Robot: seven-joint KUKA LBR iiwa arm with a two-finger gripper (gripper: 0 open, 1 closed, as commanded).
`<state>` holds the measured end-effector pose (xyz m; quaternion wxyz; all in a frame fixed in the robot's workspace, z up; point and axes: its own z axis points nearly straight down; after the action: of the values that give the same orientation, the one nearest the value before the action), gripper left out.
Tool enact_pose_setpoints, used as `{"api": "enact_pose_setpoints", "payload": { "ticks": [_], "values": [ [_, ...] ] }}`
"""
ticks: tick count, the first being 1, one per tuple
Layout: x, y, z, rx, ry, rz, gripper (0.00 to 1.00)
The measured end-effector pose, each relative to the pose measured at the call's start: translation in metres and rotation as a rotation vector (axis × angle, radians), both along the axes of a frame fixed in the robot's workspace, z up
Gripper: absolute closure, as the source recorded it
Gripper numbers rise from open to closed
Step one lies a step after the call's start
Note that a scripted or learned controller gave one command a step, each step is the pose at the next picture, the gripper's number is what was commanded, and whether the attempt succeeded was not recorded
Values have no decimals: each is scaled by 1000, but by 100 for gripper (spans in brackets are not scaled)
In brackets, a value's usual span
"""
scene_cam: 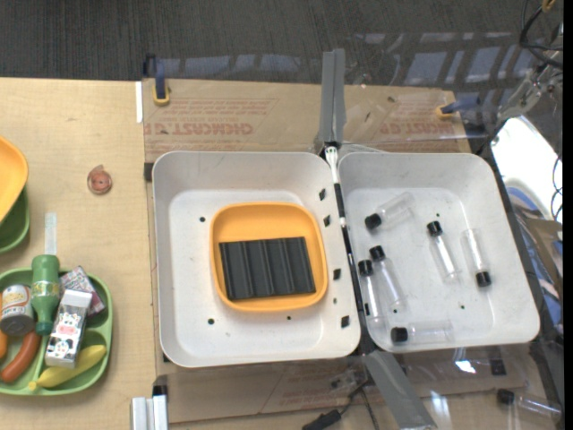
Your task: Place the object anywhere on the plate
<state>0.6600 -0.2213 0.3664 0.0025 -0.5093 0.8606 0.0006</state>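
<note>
An orange square plate (269, 214) lies in the middle of the left white bin (179, 267). A dark grey ridged rectangular block (271, 268) rests flat on the plate, covering most of its lower half. In the right white bin (512, 276) lie several clear plastic tubes with black caps, among them one near the top left (390, 211), one in the middle (440, 249) and one along the bottom (425, 333).
On the wooden bench to the left stand a green tray (94, 365) of toy food, an orange bowl (9, 182) and a small pink disc (99, 180). Cardboard underlies both bins. Cables and equipment (537, 88) crowd the top right corner.
</note>
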Motion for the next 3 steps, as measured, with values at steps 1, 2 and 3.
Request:
{"api": "enact_pose_setpoints", "payload": {
  "ticks": [1,2,3],
  "values": [
    [0,0,-52,0,0,343,0],
    [0,1,-66,-1,-1,656,0],
    [0,11,-40,-2,-3,817,0]
  ]
}}
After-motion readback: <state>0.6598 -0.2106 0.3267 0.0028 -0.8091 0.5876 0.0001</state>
